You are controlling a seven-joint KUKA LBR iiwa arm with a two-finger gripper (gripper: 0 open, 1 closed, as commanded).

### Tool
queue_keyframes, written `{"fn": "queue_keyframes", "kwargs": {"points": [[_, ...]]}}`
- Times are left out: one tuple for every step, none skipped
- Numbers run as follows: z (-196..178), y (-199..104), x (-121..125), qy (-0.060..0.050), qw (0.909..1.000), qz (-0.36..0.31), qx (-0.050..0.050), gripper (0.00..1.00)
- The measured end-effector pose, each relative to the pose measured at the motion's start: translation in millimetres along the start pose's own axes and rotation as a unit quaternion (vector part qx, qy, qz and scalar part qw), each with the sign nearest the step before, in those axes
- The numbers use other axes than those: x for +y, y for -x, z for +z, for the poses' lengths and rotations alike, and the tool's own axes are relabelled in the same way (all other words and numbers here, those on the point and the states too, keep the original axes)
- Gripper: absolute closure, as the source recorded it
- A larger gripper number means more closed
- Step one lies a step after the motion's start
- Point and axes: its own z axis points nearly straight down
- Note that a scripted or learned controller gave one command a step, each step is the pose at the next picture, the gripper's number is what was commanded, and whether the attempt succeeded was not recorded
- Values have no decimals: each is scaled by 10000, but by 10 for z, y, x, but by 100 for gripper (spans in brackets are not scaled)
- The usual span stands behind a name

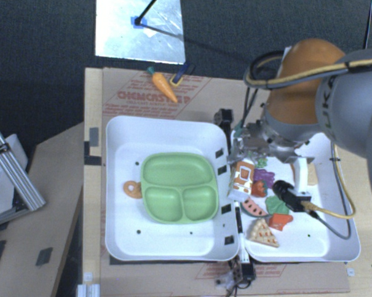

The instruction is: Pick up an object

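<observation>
Toys (pixel 262 200) clustered at right bin's (pixel 329 246) left edge, end effector (pixel 250 155) above them, grip state unclear

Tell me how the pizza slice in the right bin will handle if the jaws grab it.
The pizza slice looks like a moulded toy, so probably stiff and light. It lies flat on the bin floor, so the jaws may struggle to get under its thin edge. Its wedge shape makes rolling unlikely; a push would more likely slide it against the red piece beside it.

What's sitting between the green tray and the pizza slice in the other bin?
In the camera view, the adjoining bin walls with their black clips lie between the green tray and the pizza slice; a watermelon slice sits just above the pizza.
</observation>
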Motion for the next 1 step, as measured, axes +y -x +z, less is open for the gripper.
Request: {"fn": "queue_keyframes", "kwargs": {"points": [[103,-540,-59,-1,10000,-4,-2,100]]}}
